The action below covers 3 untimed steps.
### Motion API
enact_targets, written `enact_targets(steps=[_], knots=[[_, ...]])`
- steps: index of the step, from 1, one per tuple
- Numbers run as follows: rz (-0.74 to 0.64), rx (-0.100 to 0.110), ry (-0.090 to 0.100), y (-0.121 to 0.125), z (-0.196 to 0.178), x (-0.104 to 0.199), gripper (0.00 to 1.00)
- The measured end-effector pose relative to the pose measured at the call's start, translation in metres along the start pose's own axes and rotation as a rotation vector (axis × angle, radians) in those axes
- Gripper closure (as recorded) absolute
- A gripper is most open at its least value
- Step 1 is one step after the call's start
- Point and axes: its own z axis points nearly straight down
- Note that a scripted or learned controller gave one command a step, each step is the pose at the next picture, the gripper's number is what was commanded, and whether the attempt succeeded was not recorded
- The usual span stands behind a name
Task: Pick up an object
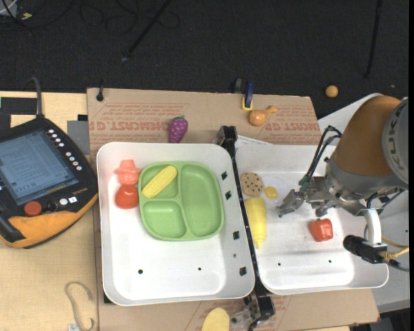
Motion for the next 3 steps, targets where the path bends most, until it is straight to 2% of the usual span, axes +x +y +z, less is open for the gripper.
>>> enact_targets(steps=[1,2,3], knots=[[0.000,-0.002,0.000,0.000,0.054,0.003,0.00],[0.006,-0.003,0.000,-0.001,0.041,0.000,1.00],[0.002,-0.009,-0.002,0.001,-0.002,0.004,1.00]])
